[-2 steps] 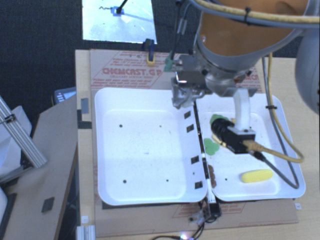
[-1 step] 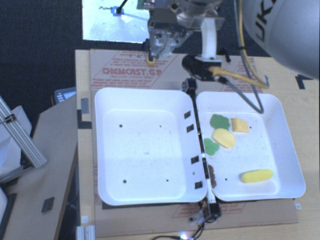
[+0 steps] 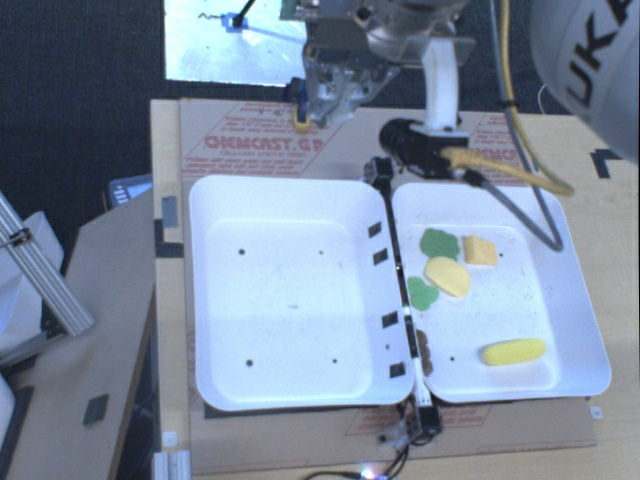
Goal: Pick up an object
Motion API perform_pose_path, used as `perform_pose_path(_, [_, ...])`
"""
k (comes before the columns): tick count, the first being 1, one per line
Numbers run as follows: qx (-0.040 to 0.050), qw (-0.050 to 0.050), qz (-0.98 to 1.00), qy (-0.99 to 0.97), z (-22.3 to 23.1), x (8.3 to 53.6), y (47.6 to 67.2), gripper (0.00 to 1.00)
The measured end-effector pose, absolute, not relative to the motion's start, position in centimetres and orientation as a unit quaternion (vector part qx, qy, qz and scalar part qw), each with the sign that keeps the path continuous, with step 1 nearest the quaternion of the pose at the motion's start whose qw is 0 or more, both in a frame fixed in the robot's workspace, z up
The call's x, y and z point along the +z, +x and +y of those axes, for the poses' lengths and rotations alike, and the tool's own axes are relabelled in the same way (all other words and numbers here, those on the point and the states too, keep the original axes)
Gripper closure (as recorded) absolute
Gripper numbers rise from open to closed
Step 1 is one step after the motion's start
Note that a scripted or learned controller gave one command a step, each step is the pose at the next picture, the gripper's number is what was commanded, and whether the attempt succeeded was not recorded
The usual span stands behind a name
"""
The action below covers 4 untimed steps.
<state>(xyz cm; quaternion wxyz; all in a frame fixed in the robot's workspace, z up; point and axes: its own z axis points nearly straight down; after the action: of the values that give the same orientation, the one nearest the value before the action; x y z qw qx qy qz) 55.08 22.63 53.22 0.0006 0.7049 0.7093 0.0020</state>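
The right bin (image 3: 575,313) holds several small objects: a green flat piece (image 3: 438,243), an orange-yellow block (image 3: 480,251), a pale yellow oval (image 3: 448,276), a smaller green piece (image 3: 424,294) and a long yellow piece (image 3: 514,352) near the front. My gripper (image 3: 322,103) hangs high over the bench's back edge, behind the left bin (image 3: 215,298) and well away from all the objects. Nothing is visibly held by it.
A black fitting (image 3: 415,148) with yellow and grey cables (image 3: 520,178) sits behind the right bin. Black clips (image 3: 392,320) line the seam between the bins. An aluminium rail (image 3: 40,278) leans at the far left. Printed board (image 3: 250,140) lies under the bins.
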Motion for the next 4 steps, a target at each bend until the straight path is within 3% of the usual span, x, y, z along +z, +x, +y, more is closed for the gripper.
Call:
perform_pose_path(1, [0.0005, 0.000, 0.707, 0.707, 20.0, 53.5, 52.7, 1.00])
perform_pose_path(2, [0.0005, -0.001, 0.710, 0.705, 23.6, 53.5, 48.5, 1.00])
perform_pose_path(3, [0.0028, 0.002, 0.706, 0.708, 20.3, 53.5, 59.2, 1.00])
perform_pose_path(4, [0.0012, -0.001, 0.711, 0.703, 23.7, 53.6, 49.9, 1.00])
